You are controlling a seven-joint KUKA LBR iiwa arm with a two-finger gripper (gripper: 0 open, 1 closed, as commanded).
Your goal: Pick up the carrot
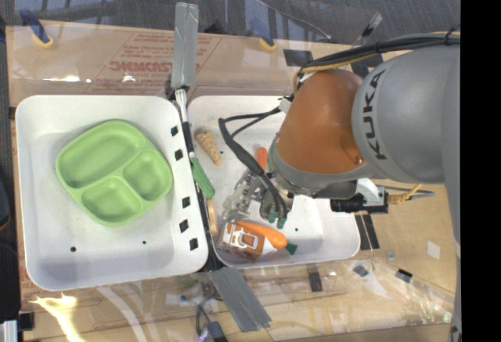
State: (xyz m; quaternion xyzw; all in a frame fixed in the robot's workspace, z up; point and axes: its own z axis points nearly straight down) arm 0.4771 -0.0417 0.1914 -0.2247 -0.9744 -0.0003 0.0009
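The grey arm (407,117) reaches in from the right and bends down over the right bin (344,235), its orange band (321,125) covering much of that bin's middle. Below the band the gripper (258,203) hangs low over the near-left part of the bin, pointing toward the near left. Its metal fingers crowd together in a tangle of parts, so I cannot tell how far apart they stand, and nothing is plainly caught between them.

The carrot (264,234) lies on the bin floor just near of the gripper, close to the near wall. Its long axis runs left to right with a slight slant; the green stem end points right and near, the orange body toward the left. Its left end rests against a small orange-and-white packet (239,243).

In the left bin (47,254) sits a green divided plate (113,170).
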